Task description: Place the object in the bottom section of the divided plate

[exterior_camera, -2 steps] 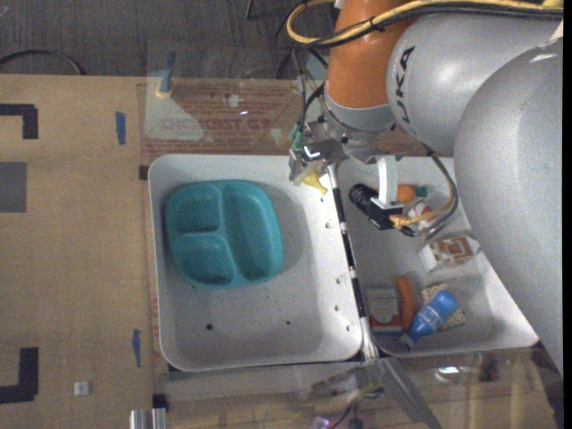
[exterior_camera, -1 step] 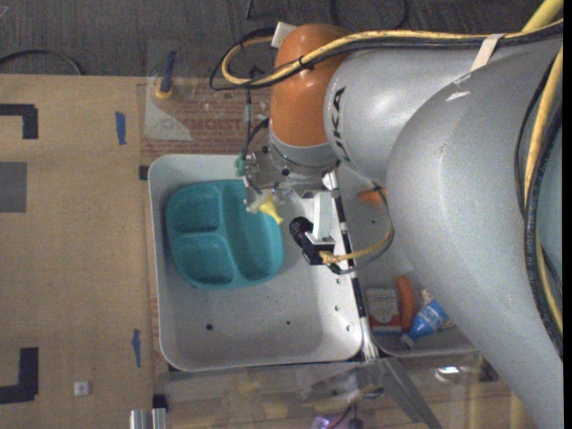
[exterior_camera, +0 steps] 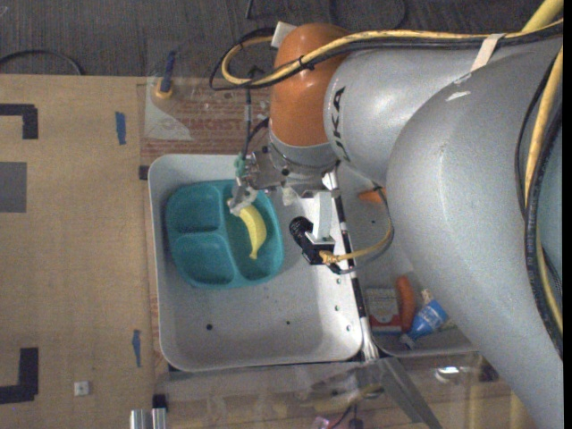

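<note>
Teal divided plastic plate (exterior_camera: 210, 239) sits in the left shallow white bin (exterior_camera: 259, 329), a yellow banana (exterior_camera: 255, 229) lying in its long right-hand section. The gripper (exterior_camera: 241, 197) hovers at the banana's top end (finger spacing: cannot tell). Right bin (exterior_camera: 447, 342) holds small packaged items (exterior_camera: 407, 307).

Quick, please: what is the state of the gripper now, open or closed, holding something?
Gripper: over the banana on the teal plate; open or closed cannot be told.
</note>
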`<control>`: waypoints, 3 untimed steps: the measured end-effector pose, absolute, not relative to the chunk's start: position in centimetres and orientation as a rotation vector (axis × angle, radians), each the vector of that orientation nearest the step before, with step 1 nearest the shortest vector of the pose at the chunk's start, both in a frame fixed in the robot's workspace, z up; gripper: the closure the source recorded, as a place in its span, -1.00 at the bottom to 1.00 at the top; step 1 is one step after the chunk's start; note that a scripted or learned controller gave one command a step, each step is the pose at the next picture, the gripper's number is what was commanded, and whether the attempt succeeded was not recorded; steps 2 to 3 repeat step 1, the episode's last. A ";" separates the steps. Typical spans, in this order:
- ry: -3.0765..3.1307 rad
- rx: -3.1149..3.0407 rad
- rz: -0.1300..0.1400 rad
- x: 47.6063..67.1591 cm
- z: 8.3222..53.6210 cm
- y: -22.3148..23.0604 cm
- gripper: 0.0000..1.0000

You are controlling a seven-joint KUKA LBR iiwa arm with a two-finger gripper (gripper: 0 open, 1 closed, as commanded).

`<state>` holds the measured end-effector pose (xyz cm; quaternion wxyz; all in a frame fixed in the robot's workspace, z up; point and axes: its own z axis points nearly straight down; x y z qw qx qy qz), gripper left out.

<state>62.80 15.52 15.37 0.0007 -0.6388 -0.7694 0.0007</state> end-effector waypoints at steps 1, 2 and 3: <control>-2.297 -2.140 0.004 62.7 13.1 15.8 -1.00; -2.297 -2.140 0.004 62.7 13.1 15.8 -1.00; -2.297 -2.140 0.004 62.7 13.1 15.8 -1.00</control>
